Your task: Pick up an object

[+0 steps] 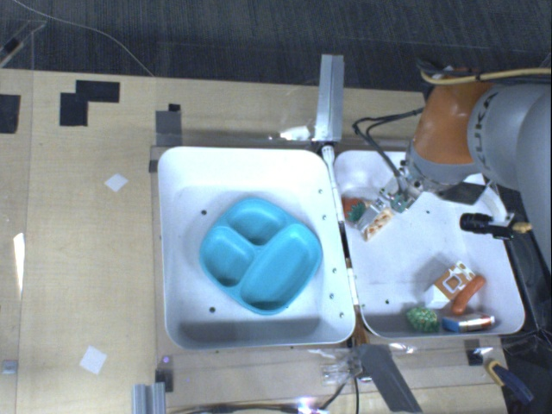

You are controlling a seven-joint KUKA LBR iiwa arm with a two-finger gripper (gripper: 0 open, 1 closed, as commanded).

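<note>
Camera view. Left bin (177, 231): one blue divided plate (260, 254), lying mid-floor. Right bin (379, 304): gripper (382, 211) low near the left wall, toward the far end, a small tan-and-white piece (376, 222) at its tips and a red-and-green item (352, 206) just beside, against that wall. Pincer state: cannot tell; whether the piece is pinched or merely touched is unclear. Near right corner: green knobbly lump (422, 318), orange-and-white block (454, 279), red sausage-shaped toy (467, 294), blue-and-red tube (467, 323), clustered together. Progress, as judged: candidate object reached, lift not yet confirmed; raising it clear of the floor remains
</note>
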